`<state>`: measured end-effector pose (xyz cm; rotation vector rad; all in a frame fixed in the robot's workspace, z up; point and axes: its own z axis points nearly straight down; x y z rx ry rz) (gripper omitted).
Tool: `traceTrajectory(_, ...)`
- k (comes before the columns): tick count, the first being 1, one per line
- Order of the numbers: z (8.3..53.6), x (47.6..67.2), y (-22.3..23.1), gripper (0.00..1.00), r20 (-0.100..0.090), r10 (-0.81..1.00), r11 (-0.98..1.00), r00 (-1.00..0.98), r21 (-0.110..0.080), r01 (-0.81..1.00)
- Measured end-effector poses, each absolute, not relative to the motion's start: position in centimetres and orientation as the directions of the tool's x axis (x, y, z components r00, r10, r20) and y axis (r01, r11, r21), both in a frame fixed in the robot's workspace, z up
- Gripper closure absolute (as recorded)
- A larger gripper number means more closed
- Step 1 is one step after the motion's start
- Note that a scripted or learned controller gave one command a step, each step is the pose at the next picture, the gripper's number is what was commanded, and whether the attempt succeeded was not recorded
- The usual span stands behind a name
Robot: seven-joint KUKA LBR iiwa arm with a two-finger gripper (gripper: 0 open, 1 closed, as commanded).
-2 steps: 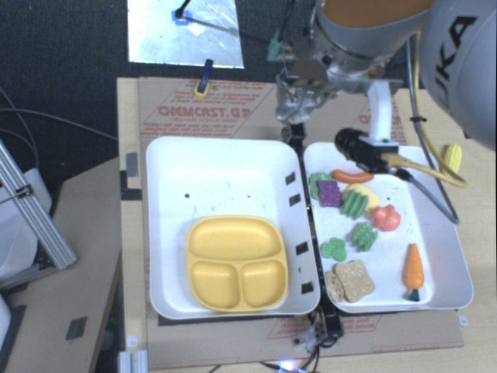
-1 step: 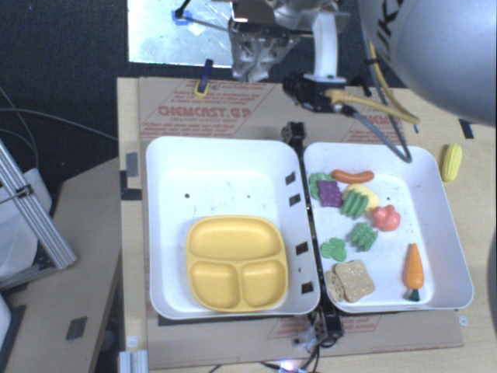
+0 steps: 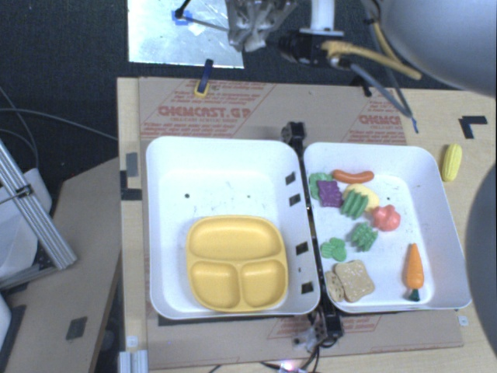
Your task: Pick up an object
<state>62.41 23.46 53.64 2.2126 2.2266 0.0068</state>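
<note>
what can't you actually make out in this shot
- Gripper, camera view: cut by the top edge and blurred, so its state is unclear.
- Arm, camera view: out of focus, running off the top and right edges.
- Green toy food pieces in the right bin: too small to identify.
- Yellow item outside the bin: too small to identify.

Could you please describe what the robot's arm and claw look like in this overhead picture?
The arm is a large, smooth, rounded pale grey body at the upper right. Yellow and dark cables run along it toward a white cylindrical wrist section. The claw is a silvery grey metal assembly tapering downward; its fingers are too blurred to describe.
</note>
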Motion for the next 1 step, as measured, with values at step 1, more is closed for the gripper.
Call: traceTrajectory(1,53.30,50.61,23.46,1.00,-0.001,1.000,0.007,-0.007,-0.005,1.000)
